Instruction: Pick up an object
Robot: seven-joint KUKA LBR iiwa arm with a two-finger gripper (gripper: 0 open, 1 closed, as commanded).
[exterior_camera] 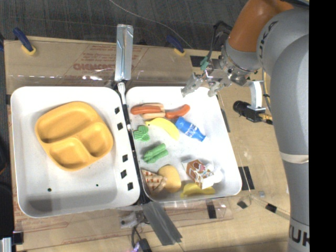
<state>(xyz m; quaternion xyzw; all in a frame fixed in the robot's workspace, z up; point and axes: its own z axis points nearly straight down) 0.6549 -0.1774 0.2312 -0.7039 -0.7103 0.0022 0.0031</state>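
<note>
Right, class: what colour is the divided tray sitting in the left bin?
Yellow-orange; the divided tray shows best in the overhead camera view.

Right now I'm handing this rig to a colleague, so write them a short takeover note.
Gripper: open, holding nothing, above the right bin's far edge.
Right bin contents: hot dog, banana, blue bottle, green pieces and other toy food near the front.
Left bin: a yellow tray.
Done: nothing picked.
Left: descend, grasp one item, lift.
</note>
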